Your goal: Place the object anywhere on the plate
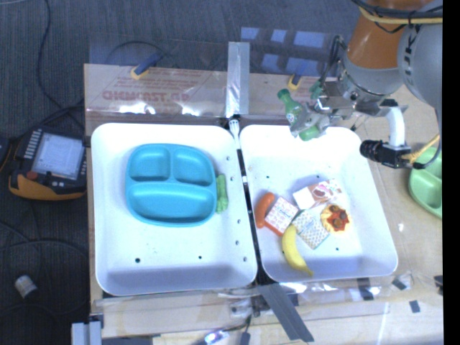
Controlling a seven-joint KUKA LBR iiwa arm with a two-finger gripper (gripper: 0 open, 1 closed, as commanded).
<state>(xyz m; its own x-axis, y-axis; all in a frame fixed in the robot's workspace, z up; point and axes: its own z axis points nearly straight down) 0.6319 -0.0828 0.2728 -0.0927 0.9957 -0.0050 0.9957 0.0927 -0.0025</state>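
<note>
The arm reaches in from the far right, its orange band above the far edge of the right bin. The left bin holds the blue divided plate, with a small green piece lying just beside the plate's right rim. In the right bin a cluster of toy food sits near the middle: a banana at the near side, an orange carrot-like piece to its left, small printed packets and a pizza-like slice to the right. The gripper hangs over the far left corner of the right bin, clenched on a green bottle-shaped object that shows between its fingers, lifted clear of the bin floor. To do this step well, I judge the arm should carry the object left across the divider between the bins, keeping it high enough to clear the rims, then lower over a plate compartment before letting go, so it does not roll off.
</note>
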